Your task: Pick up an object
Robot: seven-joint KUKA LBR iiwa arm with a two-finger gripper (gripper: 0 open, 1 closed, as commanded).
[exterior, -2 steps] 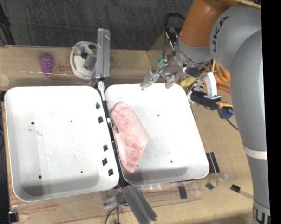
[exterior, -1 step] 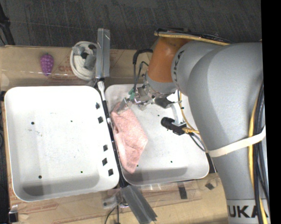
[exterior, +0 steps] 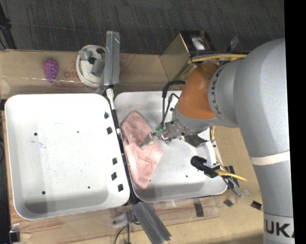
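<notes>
The gripper, its grip unreadable from here, sits over the pink cloth, which stretches toward the frame's lower left.

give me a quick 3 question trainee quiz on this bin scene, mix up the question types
1. True or false: the pink cloth lies in the left bin.
2. Multiple choice: the purple object sits (a) in the right bin, (b) on the cardboard behind the left bin, (c) on the cloth.
3. Fill in: the gripper is over the ____ bin, at the cloth's edge.

Key: 1 false, it lies in the right bin; 2 b; 3 right.
</notes>
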